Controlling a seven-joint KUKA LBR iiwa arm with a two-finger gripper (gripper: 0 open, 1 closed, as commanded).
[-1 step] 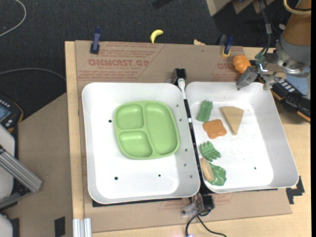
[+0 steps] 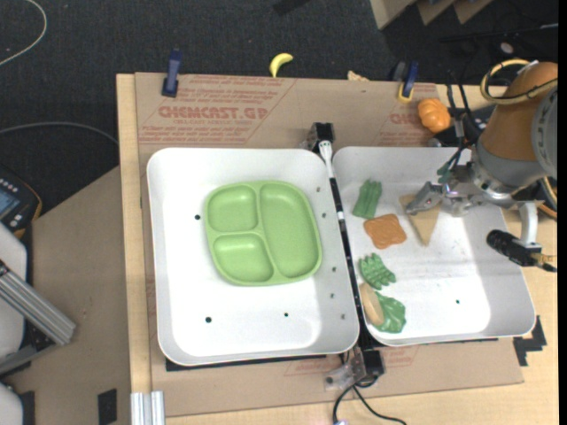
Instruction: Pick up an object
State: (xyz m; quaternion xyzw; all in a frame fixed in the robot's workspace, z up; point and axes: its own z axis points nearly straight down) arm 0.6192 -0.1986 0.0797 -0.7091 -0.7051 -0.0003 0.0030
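Camera view shows our hand low in the right bin, fingers spread, one tip touching a tan wedge without pinching it. Just left lies an orange cracker-like piece, with green toy pieces around. A green divided plate sits in the left bin.

Two white bins; one green divided plate; about six small items.
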